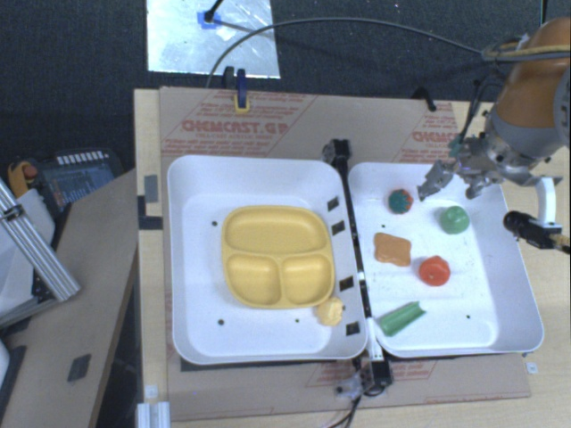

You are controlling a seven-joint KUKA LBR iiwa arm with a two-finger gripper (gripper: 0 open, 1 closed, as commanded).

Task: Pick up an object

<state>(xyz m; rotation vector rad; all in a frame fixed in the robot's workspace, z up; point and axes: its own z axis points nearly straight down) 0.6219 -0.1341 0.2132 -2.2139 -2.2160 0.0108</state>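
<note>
A grey-and-orange arm reaches in from the right, its gripper (pixel 457 179) hanging over the far end of the right-hand bin (pixel 508 328), fingers spread apart with nothing between them. Below and around it lie the candidates for a pick: a small dark green-and-red ball (pixel 401 201) just left of the fingers, a green ball (pixel 454 218) just nearer than them, an orange block (pixel 393 249) toward the bin's middle, a red ball (pixel 434 271) beside it, and a green stick (pixel 400 317) at the near left corner. The left-hand bin (pixel 192 239) holds a yellow divided tray (pixel 275 255) and a small yellow lump (pixel 330 311) at its near right edge. The task looks to be at the approach stage, with no object yet taken. The next move would call for settling on one piece, most likely one of the two balls closest to the fingers, centring over it, lowering, and closing squarely, since round pieces may roll away.
</note>
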